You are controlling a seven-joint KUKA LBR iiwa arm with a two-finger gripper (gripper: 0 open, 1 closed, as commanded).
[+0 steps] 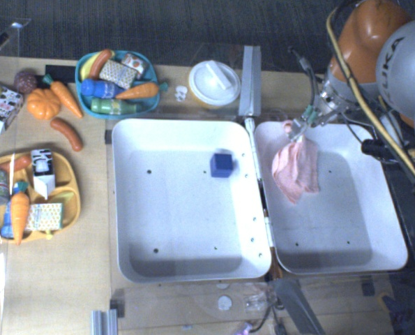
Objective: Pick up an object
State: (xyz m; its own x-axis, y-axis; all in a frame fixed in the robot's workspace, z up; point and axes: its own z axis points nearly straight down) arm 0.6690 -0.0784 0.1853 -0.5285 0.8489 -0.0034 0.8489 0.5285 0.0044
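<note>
A pink cloth [296, 169] hangs bunched in the right bin [346, 253], its top corner pinched between the fingers of the tool [299, 132], which is clamped on it near the bin's back-left corner. The cloth drapes down and slightly right from the tool, its lower folds over the bin's floor; whether they touch the floor cannot be told. The grey arm [402, 54] with its orange band reaches in from the right, cables looping along it.

The left bin [186, 257] sits just beside the right one, their rims touching along a central seam. A small blue cube [222, 164] lies on its floor, toward the back right. Both bins are white and shallow, with small dark dots on their floors.

The table [88, 271] is pale wood. Behind the left bin stands a round white lid [215, 81] on a yellowish tub. To its left a blue bowl [151, 103] holds toy food, a carrot among it. Further left lie a toy pumpkin [42, 104], a loose carrot [69, 98] and a sausage [67, 133] on the bare table. A yellow tray [71, 187] at the left edge holds more toy food and small cartons. Beyond the table's far edge the floor [179, 9] is dark, ribbed carpet.
</note>
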